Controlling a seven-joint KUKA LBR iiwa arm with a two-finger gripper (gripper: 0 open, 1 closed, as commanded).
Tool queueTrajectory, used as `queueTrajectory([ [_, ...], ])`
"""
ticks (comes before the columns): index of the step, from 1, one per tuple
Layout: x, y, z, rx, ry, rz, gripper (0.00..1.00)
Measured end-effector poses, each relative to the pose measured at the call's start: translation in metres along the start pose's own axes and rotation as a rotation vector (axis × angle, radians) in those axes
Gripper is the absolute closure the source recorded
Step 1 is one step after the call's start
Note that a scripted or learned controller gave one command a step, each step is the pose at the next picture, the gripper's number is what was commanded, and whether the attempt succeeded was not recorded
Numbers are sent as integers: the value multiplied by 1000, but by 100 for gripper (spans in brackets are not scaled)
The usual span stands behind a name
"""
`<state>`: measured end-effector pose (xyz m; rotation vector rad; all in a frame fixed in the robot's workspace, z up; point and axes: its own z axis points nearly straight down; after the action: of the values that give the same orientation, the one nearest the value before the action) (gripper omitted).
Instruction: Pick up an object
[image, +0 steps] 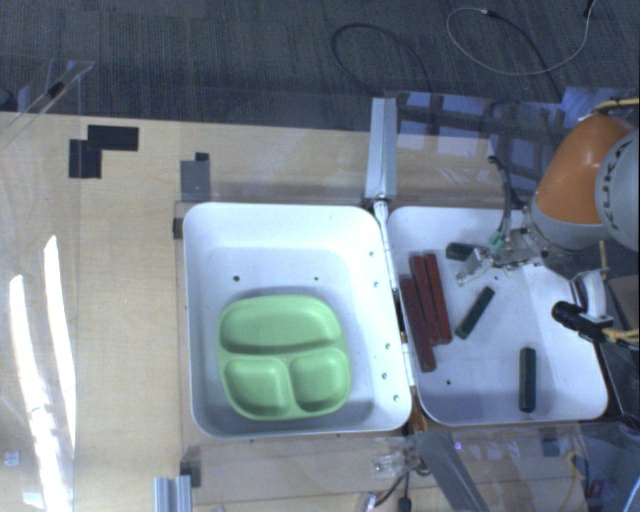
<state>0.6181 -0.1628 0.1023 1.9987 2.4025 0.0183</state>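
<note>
Flanking wooden bench (120, 330), perhaps carpet (200, 50).

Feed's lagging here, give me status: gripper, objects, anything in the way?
Gripper low over right bin, near its back, nothing seen between fingers. Brown bars and two dark sticks lying loose. Green tray alone in left bin.

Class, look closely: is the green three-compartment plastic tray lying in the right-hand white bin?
No, the green three-compartment plastic tray lies in the left white bin.
</note>
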Motion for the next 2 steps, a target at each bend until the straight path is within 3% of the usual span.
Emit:
queueTrajectory([
  [1,-17,-35,12,8,1,-68,0],
  [2,-16,-31,-2,-2,-2,-70,100],
])
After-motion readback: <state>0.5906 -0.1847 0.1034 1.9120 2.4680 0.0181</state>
